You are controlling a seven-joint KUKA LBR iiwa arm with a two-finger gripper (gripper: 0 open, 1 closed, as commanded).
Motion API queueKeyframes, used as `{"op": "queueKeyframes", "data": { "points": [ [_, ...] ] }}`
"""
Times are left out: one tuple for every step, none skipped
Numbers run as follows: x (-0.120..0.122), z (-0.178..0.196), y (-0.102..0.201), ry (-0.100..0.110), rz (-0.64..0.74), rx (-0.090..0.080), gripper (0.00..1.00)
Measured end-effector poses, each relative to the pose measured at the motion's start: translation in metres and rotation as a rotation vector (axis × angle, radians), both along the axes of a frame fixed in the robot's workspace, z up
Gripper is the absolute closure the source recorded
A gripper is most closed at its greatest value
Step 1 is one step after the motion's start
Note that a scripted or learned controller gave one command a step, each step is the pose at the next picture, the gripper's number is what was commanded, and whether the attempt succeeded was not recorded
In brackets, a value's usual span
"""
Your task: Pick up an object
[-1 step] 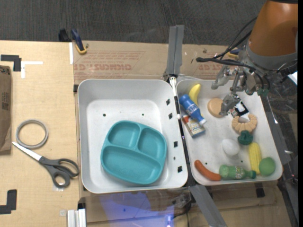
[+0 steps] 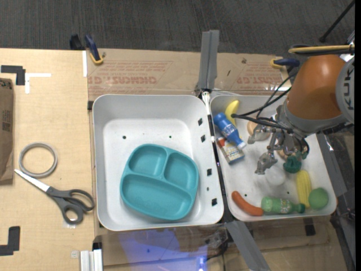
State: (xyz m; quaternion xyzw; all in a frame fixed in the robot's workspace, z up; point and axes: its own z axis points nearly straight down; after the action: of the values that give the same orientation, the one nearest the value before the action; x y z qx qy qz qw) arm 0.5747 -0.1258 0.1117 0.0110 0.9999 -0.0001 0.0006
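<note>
The hand [image 2: 275,157] hangs low over the middle of the right bin [image 2: 248,179]; I cannot tell its state. A dark green object [image 2: 293,164] lies just beside it, toward the right wall. A corn cob [image 2: 303,186] and a green ball [image 2: 318,198] lie nearer the front right corner. A green bottle [image 2: 280,206] and an orange carrot [image 2: 246,204] lie along the front wall. A blue bottle [image 2: 228,130] and a banana [image 2: 231,107] are near the back left corner. The left bin [image 2: 113,117] holds a teal tray [image 2: 159,180].
</note>
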Motion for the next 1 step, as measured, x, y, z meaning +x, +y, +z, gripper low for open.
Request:
{"op": "queueKeyframes", "data": {
  "points": [
    [0.0709, -0.0138, 0.0316, -0.011, 0.013, -0.001, 0.0]
  ]
}}
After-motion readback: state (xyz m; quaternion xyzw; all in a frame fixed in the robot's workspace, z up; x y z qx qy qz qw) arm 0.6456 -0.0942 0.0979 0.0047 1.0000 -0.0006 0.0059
